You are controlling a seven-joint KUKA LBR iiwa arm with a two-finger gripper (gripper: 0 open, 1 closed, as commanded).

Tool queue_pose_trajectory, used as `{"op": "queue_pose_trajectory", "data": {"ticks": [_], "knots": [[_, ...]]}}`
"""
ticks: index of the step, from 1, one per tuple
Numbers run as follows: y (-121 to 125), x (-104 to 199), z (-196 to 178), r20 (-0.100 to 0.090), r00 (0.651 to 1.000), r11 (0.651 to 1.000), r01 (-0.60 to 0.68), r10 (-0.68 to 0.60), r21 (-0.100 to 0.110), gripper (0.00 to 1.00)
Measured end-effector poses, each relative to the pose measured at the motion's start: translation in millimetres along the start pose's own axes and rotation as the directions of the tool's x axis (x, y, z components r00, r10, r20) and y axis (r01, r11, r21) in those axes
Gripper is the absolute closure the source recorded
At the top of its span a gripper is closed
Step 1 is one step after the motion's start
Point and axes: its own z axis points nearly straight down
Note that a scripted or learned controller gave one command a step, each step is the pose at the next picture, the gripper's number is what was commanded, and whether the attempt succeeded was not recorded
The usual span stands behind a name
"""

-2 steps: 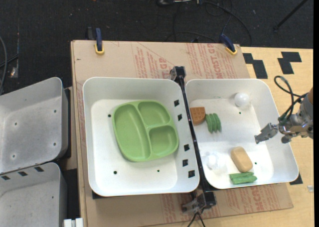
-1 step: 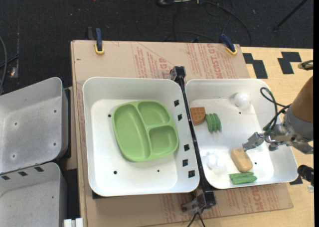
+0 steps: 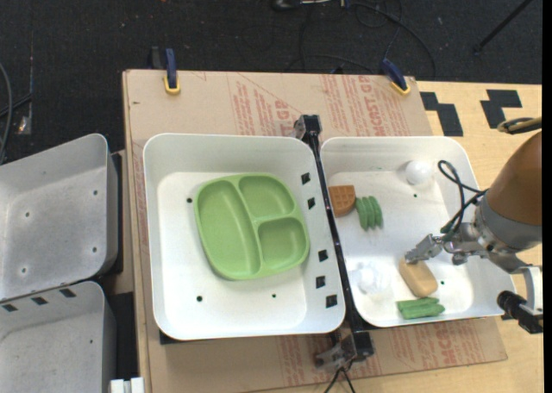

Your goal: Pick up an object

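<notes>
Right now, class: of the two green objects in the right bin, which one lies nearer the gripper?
The flat green piece at the bin's near edge, beside the tan block, is nearer the gripper. The ridged green piece lies farther off, by the orange waffle.

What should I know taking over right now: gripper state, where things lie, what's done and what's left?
Gripper: low in the right bin, nothing visibly between its fingers.
Right bin holds: tan block just below the gripper, green bar, ridged green piece, orange waffle piece, white ball, white lump.
Left bin: green divided plate.
Done: nothing lifted. Left: grasp and lift one object.
</notes>
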Motion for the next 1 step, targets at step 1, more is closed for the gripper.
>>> {"op": "queue_pose_trajectory", "data": {"ticks": [1], "knots": [[2.9,-1.2,-13.1,0.009,1.0,1.0,0.001,-0.001,-0.013,1.0]]}}
